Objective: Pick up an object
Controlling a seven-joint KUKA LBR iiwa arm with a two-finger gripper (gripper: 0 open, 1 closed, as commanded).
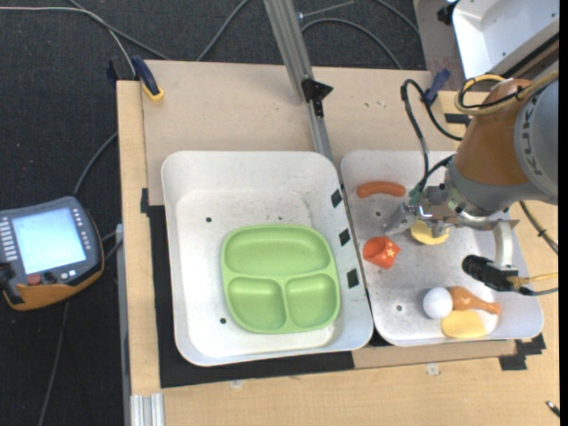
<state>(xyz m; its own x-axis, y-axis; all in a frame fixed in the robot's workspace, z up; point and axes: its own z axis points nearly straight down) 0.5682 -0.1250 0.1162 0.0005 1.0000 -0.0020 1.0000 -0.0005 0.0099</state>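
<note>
The hand (424,213) was positioned low in the right bin (390,322), directly over a yellow toy (431,233). Its finger state could not be determined. No lift was evident; grasp and raising were judged outstanding.

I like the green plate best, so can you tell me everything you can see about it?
The green plate is a light green tray, smooth like plastic, with rounded corners and three compartments: one wide section across the top and two smaller ones below. It lies flat, right side up, in the left white bin, toward the near side, resting on the bin's floor. All three compartments look bare, and the gripper is off over the other bin, not touching it.
</note>
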